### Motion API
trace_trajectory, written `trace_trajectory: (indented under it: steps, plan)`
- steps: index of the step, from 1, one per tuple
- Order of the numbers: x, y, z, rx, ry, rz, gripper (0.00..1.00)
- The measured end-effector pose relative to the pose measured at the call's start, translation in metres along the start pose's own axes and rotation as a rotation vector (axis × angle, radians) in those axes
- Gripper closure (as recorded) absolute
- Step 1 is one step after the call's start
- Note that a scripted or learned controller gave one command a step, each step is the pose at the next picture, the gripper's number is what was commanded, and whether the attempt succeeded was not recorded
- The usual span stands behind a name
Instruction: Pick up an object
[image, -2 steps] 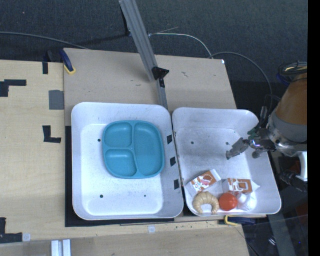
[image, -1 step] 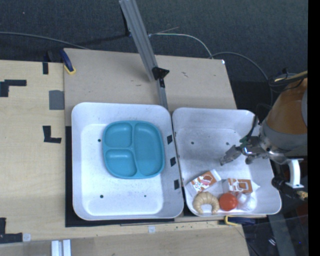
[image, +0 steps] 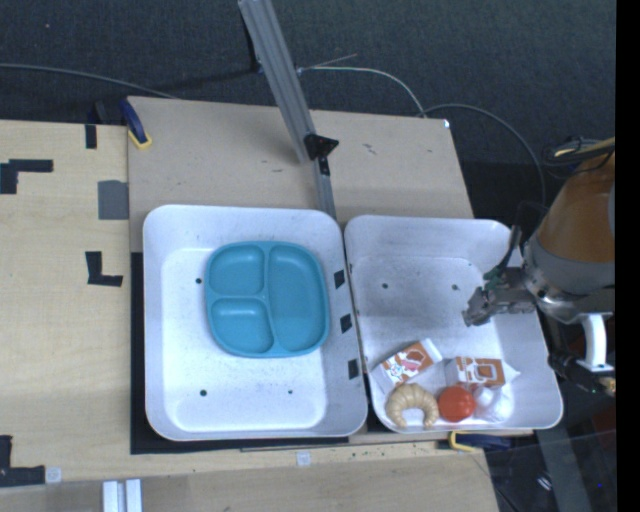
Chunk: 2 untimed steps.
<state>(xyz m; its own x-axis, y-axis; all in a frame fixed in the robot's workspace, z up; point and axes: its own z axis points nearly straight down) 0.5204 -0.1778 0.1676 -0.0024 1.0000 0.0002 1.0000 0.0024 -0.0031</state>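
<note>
In the right bin, several small items lie near the front edge: an orange-and-white packet, a tan croissant, a red tomato and a white carton with an orange print. My gripper hangs over the right side of this bin, above and behind the items, with nothing between its fingers that I can make out. The grey wrist with the orange band comes in from the right.
The left bin holds a blue divided plate. A grey metal bar slants across the bench behind the bins. Cables run over the dark floor at the back right.
</note>
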Motion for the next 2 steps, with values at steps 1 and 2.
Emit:
trace_trajectory:
  steps: [1, 2]
  plan:
    - [-0.0001, 0.0102, -0.0575, -0.008, -0.002, 0.000, 1.00]
    - [0.0002, 0.0101, -0.0506, -0.001, -0.001, 0.001, 1.00]
